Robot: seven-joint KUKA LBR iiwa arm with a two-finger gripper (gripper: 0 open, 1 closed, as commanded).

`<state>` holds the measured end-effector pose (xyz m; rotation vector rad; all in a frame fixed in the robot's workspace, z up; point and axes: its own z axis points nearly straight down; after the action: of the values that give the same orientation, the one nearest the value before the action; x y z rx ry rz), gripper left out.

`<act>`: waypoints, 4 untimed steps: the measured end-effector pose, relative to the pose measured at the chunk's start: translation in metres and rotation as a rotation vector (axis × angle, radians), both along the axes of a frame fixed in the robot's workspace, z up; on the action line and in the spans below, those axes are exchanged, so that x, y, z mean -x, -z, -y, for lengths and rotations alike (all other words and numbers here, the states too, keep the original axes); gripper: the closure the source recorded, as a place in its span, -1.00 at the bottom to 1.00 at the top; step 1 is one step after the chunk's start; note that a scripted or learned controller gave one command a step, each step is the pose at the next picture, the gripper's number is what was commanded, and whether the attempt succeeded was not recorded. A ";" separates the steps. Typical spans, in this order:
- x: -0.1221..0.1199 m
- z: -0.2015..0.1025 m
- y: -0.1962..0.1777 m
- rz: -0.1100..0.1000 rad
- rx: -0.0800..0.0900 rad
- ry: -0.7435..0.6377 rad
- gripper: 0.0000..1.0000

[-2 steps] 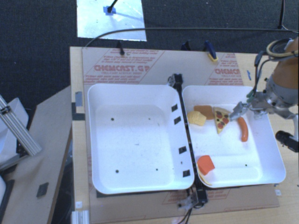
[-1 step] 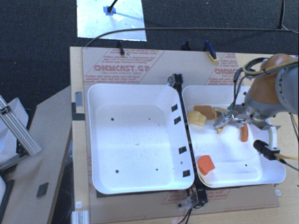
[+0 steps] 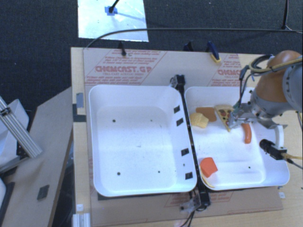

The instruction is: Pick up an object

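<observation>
Lying nearest in the right bin [image 3: 277, 176] is an orange block [image 3: 208, 166], and further back a red sausage-shaped piece [image 3: 247, 133] is resting. Beyond it the gripper [image 3: 231, 119] is hanging low over a pizza slice [image 3: 224, 112], beside a brown piece [image 3: 206, 113] and a yellow piece [image 3: 199, 121]. Whether the pincer is clenched or released, I cannot tell. The reaching step seems to be going on; the next move is calling for a firm closing on the slice, then lifting.

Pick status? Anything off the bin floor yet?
Done: arm is down in the right bin, gripper at the pizza slice. In hand: nothing visibly lifted; I can't tell whether it has a grip. Left: grasp and raise. Brown piece, yellow chunk, orange stick and orange block all lie on the floor.
</observation>
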<state>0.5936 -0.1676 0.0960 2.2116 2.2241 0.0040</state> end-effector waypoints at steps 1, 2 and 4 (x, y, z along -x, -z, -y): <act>0.000 0.000 0.000 0.000 0.000 0.000 -1.00; 0.090 -0.066 0.005 -0.014 -0.007 0.003 -1.00; 0.052 -0.091 -0.095 0.009 0.000 -0.003 -1.00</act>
<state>0.5414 -0.0770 0.1911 2.2033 2.2226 0.0142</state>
